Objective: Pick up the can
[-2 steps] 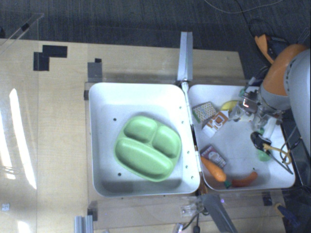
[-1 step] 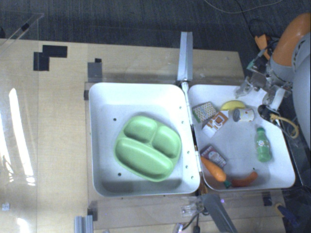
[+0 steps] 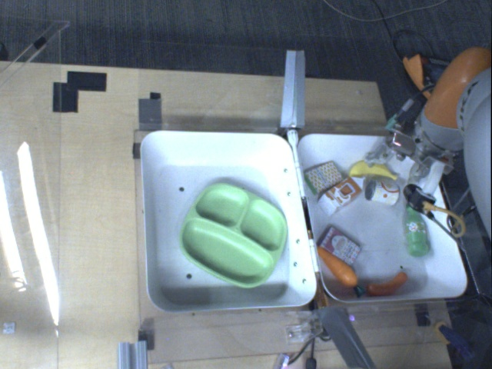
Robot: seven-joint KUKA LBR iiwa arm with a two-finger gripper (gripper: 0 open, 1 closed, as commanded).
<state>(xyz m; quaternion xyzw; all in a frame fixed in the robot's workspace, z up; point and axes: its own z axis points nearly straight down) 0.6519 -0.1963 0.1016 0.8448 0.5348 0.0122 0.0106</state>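
Camera view: looking down on two white bins side by side. In the left bin (image 3: 165,167), one green plate (image 3: 234,233) with compartments. In the right bin (image 3: 377,241), a clutter of small things.

Taken as the can (image 3: 387,191): short pale cylinder with a red mark, at the far middle of the right bin. Too small in frame to be sure of label or of upright versus tipped. Touching or nearly touching the banana (image 3: 373,170) on its far side; just beside a small carton (image 3: 342,193) toward the left bin; near a green bottle (image 3: 417,233) lying toward the near right corner. Well apart from the carrot (image 3: 337,266) by the near wall.

Gripper (image 3: 401,146) over the far right corner of the right bin, near the can, hanging below the grey arm (image 3: 461,91). Open or closed: cannot tell. Nothing seen held.

Handling, judged only: likely light if empty, stiff across the rims, thin and dentable mid-wall, smooth and slippery, prone to roll if on its side. Best taken across the round body at mid height, squarely through the axis, coming in from the bare side away from banana and carton. Moderate squeeze only.
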